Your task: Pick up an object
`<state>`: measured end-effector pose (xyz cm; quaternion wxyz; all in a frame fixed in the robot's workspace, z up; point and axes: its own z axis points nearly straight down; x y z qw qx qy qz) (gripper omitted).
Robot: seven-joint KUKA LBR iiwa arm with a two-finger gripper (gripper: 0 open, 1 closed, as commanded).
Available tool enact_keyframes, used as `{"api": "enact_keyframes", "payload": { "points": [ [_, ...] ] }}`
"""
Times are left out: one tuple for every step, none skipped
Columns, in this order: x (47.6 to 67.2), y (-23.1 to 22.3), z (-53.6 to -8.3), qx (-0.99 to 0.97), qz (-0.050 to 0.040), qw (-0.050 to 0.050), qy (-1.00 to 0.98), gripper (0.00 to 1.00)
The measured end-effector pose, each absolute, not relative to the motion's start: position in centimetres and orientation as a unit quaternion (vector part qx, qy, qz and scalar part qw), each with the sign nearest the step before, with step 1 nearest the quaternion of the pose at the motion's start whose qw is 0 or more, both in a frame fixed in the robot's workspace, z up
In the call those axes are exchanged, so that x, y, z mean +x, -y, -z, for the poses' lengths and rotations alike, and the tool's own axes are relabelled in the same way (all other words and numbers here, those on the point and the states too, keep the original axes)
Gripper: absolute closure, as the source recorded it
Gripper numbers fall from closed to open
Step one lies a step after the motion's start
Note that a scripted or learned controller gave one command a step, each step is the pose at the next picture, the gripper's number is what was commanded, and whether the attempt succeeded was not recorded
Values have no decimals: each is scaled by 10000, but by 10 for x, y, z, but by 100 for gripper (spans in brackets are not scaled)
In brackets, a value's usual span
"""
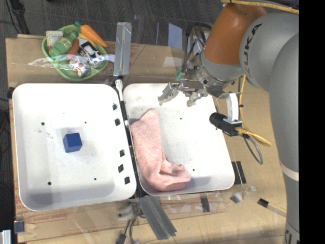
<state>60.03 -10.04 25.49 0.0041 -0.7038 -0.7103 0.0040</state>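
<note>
Bench: two white bins side by side; green bowl (76, 52) of oddments behind the left bin (30, 151)
Gripper (179, 98): above right bin (208, 151), fingers spread, nothing between them
Pink cloth (152, 154): crumpled, right bin's left side
Blue cube (72, 142): left bin

Arm (284, 50): bulky grey casing, rounded joints.
Band (228, 32): glossy orange, above the wrist.
Gripper (179, 96): two slim metal fingers (bare silver).
Cables (251, 136): yellow and black, trailing beside the wrist.
</note>
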Motion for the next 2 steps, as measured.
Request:
{"api": "enact_keyframes", "payload": {
  "points": [
    [644, 150, -231, -5370, -18, 25, 8436, 0],
    [620, 131, -101, -5609, -24, 46, 8278, 0]
  ]
}}
